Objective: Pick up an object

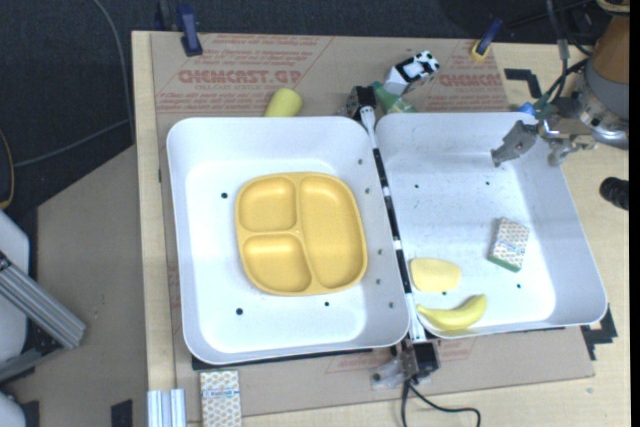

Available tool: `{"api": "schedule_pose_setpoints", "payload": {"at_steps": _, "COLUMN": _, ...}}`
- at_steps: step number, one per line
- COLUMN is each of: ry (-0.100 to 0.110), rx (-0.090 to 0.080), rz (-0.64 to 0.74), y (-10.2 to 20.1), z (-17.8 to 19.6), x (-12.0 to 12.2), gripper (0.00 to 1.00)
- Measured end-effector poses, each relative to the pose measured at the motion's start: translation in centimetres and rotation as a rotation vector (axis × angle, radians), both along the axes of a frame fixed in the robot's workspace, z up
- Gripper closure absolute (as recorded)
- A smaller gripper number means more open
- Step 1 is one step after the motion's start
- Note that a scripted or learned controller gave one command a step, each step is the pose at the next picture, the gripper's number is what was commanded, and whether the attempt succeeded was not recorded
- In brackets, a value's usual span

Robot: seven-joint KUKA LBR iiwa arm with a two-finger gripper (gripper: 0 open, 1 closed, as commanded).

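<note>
Nearest, a banana (453, 314) lies in the right bin (570, 245), beside a yellow piece (435, 274). Above the bin's far right corner, the gripper (535, 140) hangs spread apart, grasping nothing.

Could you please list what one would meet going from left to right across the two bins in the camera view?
yellow divided plate → pale yellow piece → banana → sponge → gripper

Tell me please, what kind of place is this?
Probably a robotics lab bench: two white bins sit on a taped board, a robot arm's pincer hangs over the right one, and cables run across the dark floor.
</note>
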State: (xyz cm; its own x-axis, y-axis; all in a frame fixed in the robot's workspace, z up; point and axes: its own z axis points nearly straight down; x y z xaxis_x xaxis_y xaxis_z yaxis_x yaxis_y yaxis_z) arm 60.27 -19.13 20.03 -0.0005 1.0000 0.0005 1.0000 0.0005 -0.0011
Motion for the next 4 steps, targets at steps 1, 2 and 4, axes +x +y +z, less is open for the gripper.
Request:
{"api": "schedule_pose_setpoints", "payload": {"at_steps": 1, "ry": 0.001, "rx": 0.0, "rz": 0.0, "y": 1.7, "z": -9.0, "x": -4.2, "gripper": 0.0}}
{"api": "schedule_pose_setpoints", "payload": {"at_steps": 2, "ry": 0.001, "rx": 0.001, "rz": -0.001, "y": 1.6, "z": -8.7, "x": -8.5, "gripper": 0.0}}
{"api": "schedule_pose_setpoints", "payload": {"at_steps": 4, "ry": 0.001, "rx": 0.0, "rz": -0.001, "y": 0.9, "z": -11.6, "x": 0.0, "gripper": 0.0}}
